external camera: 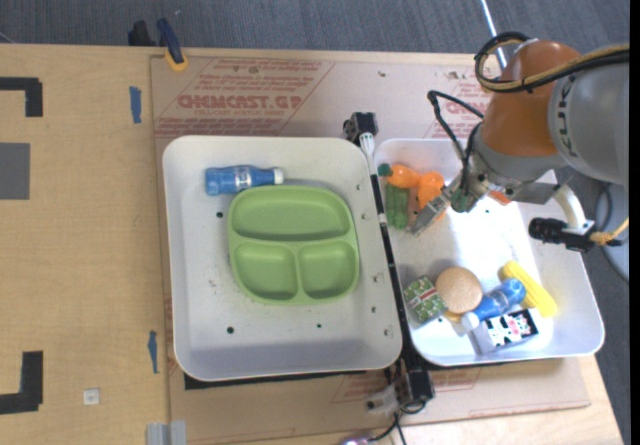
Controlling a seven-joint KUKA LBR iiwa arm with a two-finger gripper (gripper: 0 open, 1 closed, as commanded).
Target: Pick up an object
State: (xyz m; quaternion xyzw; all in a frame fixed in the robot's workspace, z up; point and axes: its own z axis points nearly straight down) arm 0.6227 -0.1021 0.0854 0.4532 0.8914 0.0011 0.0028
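Observation:
My gripper is low in the upper left part of the right bin, angled toward the bin's left wall. Its tip is right beside an orange and green toy that lies against that wall; whether they touch is unclear. Lower in the same bin lie a tan bun, a small green box, a blue bottle, a yellow piece and a black-and-white box. The grey arm with its orange band comes in from the upper right.
The left bin holds a green divided plate and a blue bottle with a white cap behind it. A black clip sits at the bins' far junction. Cables loop around the wrist.

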